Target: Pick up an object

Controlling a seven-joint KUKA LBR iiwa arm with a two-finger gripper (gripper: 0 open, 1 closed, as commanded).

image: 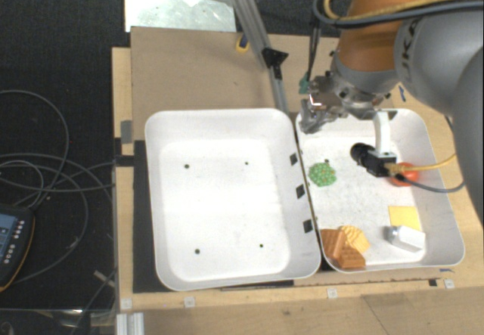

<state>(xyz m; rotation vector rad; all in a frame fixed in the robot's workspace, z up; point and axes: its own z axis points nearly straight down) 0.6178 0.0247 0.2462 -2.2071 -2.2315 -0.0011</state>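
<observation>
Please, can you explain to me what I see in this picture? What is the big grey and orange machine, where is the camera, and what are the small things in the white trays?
The machine is a robot arm, reaching in from the right. One fixed camera looks down on the bench at a slant. Two shallow white bins sit side by side. The right bin holds a green object, an orange-brown block, a yellow piece, a grey-white piece and a small red thing. The gripper hangs over that bin's far left corner; I see nothing held.

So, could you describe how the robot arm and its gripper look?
The arm is smooth grey metal with a rounded orange band above the wrist. Yellow and black cables loop around that band. The gripper is a small silver and grey metal assembly with a little green part beside it.
</observation>
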